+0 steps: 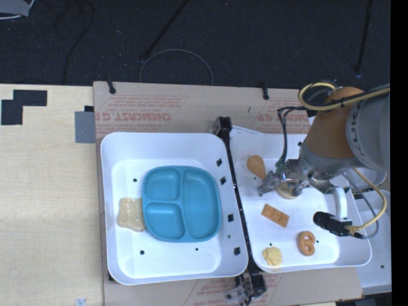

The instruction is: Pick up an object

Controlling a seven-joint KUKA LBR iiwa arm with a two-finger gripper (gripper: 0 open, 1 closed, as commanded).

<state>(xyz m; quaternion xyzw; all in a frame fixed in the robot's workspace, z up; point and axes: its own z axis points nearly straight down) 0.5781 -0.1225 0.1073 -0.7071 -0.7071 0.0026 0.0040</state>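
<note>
In the right bin [357, 254] lie several small food toys. An orange drumstick-shaped piece [256, 166] sits at the bin's upper left, a brown rectangular cracker [275, 215] in the middle, a small pretzel [306, 242] at the lower right and a pale yellow lump [272, 255] near the front edge. My gripper [279, 185] hangs low over the right bin, just right of and below the orange piece and above the cracker. A tan rounded shape shows at the gripper's tip; I cannot make out what it is.
The left bin [121, 152] holds a blue divided plate [181, 203] with a beige toast piece [131, 213] beside its left rim. A black divider [231, 196] runs between the bins. The arm's cables and a black connector [333, 222] hang over the right bin's right side.
</note>
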